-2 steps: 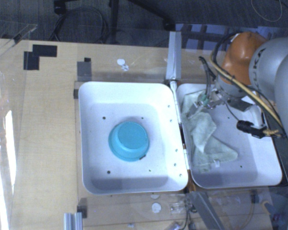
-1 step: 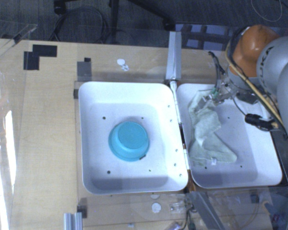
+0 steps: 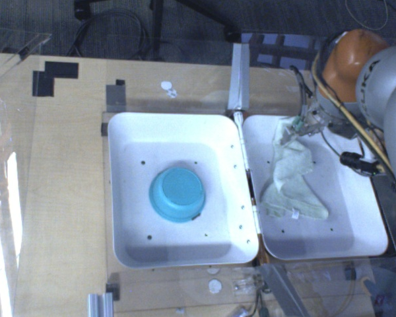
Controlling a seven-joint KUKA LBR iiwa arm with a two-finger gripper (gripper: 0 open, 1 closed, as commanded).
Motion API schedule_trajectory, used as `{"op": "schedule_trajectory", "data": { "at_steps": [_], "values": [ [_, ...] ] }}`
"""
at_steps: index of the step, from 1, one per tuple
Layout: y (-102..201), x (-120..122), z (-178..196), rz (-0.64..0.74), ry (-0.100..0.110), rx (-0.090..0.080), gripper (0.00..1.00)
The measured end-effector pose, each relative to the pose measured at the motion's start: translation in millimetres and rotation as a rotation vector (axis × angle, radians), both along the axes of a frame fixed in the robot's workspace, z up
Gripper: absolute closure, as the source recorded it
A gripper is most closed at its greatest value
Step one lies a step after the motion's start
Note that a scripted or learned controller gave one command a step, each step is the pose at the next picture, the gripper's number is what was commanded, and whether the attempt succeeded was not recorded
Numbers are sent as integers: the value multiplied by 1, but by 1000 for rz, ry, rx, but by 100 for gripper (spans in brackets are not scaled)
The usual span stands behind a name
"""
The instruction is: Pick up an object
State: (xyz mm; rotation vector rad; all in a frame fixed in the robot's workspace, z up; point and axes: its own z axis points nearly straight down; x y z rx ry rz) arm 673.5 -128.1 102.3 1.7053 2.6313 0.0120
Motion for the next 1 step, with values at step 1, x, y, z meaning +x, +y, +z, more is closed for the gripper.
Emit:
{"op": "schedule_trajectory", "data": {
  "at_steps": [1],
  "values": [
    [3, -3, 115, 39, 0, -5, 100]
  ]
}}
